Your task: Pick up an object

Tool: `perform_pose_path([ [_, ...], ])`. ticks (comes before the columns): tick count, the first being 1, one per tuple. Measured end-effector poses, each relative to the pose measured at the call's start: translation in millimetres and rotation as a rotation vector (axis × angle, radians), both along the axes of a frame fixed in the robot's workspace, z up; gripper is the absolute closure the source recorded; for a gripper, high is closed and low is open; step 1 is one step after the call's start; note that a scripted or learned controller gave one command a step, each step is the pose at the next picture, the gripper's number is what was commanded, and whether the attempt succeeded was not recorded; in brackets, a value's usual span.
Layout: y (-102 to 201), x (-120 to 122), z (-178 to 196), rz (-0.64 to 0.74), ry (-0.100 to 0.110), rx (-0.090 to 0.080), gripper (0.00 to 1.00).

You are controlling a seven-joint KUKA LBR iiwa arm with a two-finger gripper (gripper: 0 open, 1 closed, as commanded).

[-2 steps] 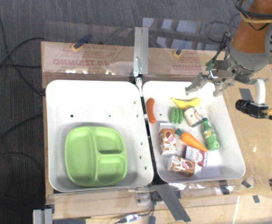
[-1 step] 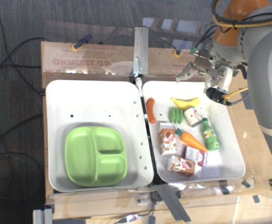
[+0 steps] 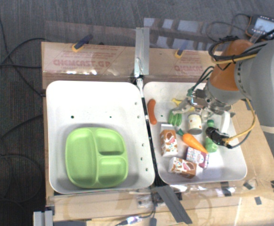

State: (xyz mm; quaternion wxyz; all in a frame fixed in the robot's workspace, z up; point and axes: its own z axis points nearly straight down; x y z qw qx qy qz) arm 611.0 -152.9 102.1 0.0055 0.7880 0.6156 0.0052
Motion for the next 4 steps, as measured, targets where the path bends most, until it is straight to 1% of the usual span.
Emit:
perform_pose_path([
  [1,-29,-66,-2,0.100,-0.020,0.003,0.00],
  [2,-36,-69,0,-0.298,0.007,0.038,0.00],
  [3,-40,-94,-4,-0.130,-0.018,0.028,0.00],
  [4,-21,-113,-3,0.223,-0.025,-0.013,0.00],
])
